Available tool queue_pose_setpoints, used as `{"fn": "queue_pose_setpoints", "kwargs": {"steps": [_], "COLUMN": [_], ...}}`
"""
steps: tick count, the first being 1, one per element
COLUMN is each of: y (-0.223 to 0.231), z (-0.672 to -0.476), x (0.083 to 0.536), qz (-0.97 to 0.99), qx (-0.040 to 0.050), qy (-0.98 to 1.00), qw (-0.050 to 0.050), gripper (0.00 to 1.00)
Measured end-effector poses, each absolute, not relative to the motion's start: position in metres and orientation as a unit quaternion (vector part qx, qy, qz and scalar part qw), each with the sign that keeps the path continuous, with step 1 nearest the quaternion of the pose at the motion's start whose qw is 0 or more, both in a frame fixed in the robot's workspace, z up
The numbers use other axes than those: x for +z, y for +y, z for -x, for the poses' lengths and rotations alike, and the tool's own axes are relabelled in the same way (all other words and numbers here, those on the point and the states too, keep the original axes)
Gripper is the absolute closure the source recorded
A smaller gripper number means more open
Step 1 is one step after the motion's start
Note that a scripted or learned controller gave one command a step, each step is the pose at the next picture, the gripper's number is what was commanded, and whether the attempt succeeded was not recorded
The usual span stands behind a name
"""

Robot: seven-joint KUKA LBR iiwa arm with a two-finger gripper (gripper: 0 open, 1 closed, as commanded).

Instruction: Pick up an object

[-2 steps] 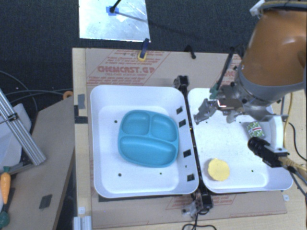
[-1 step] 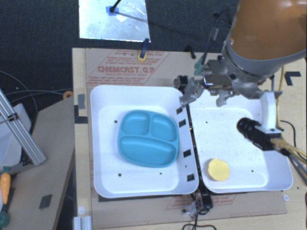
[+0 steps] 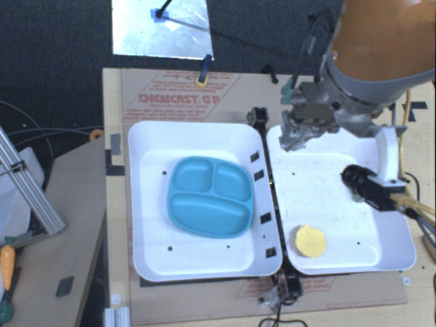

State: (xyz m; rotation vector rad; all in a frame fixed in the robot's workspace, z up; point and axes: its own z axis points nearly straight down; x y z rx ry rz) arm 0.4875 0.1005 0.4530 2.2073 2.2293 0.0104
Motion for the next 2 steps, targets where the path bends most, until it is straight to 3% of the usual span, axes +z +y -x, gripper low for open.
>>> {"fn": "queue_pose_setpoints", "kwargs": {"steps": [1,2], "y": [0.065,0.107], "z": [-0.487,-0.491], "x": [0.392,0.421], "qz": [-0.708,-0.705], "qx": [-0.0012,0.0021], "qy": [0.706,0.709], "qw": [0.0,0.001], "gripper": [1.0,1.0]}}
